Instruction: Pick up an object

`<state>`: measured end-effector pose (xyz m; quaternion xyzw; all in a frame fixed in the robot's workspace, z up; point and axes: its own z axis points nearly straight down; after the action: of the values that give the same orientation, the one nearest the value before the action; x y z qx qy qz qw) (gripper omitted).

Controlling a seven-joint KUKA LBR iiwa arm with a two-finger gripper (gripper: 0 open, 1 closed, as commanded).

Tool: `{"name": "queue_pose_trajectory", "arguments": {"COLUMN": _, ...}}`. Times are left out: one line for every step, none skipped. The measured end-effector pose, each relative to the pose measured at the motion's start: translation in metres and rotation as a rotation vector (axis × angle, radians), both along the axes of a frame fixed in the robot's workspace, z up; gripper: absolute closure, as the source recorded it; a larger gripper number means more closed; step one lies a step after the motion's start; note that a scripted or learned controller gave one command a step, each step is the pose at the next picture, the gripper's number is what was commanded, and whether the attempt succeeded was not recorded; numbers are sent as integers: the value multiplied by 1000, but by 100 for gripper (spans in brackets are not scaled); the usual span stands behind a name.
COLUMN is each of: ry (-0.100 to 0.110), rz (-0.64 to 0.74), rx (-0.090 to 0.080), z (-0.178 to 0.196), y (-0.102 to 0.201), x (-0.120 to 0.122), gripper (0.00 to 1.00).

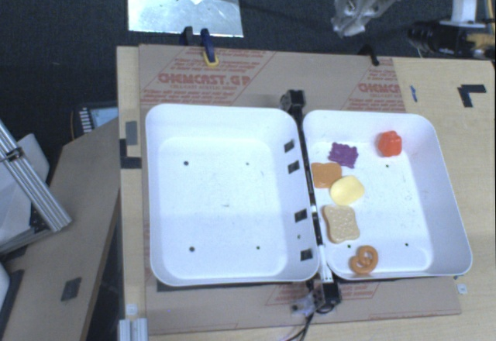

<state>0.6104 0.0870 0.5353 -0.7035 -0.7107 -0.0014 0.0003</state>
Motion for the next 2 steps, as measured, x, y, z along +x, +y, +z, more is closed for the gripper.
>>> {"name": "queue_pose_trajectory", "arguments": {"ry": 0, "rz": 4, "rx": 1, "z": 0, "y": 89, "x": -20, "gripper": 100}}
{"name": "queue_pose_trajectory", "arguments": {"ry": 2, "rz": 1, "rx": 1, "z": 0, "y": 147, "x": -56, "gripper": 100}}
